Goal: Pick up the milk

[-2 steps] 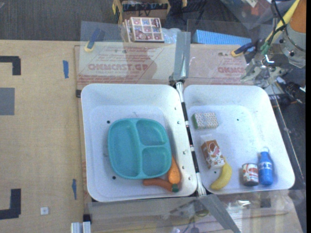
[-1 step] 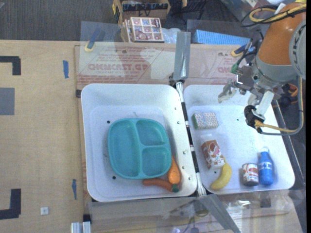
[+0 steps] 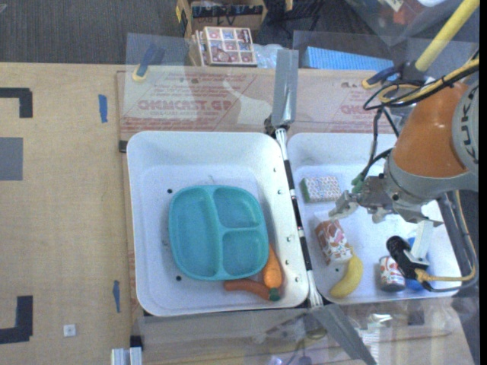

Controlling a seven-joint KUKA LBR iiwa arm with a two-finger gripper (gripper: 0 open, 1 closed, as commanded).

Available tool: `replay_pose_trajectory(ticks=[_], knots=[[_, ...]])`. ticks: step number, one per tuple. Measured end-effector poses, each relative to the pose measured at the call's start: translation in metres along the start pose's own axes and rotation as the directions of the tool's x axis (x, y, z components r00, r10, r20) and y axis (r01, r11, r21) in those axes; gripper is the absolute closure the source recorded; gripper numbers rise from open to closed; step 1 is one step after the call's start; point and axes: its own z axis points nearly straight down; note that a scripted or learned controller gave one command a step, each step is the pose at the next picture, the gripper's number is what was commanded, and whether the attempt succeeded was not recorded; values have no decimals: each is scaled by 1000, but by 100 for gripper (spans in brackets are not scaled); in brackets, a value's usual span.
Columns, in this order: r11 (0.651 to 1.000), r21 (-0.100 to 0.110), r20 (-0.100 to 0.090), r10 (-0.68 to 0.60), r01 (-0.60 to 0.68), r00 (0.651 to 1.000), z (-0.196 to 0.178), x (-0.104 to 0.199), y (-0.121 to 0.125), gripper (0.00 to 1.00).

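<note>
Four items in the right bin (image 3: 342,154), entered from near rim to far wall, with my own position noted in sequence.

1. Banana (image 3: 347,276): yellow, curved, at the near rim.
2. Can (image 3: 390,274): small, beside the banana on the view's right.
3. Milk (image 3: 332,239): small carton, red and white print, lying toward the bin's left wall just beyond the banana's tip. Long axis runs near-to-far, leaning slightly.
   My gripper (image 3: 351,202): hangs just past the carton's far end, slightly to the view's right, apart from it. Spread or pressed together, I cannot tell. Judgement: the reach must come back toward the near rim and a little left.
4. Patterned box (image 3: 321,188): flat, beyond the carton, left of me.
</note>
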Motion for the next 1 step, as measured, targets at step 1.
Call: replay_pose_trajectory(ticks=[1], knots=[[997,-5,2,-75,75,997,46,-5,-2,0]])
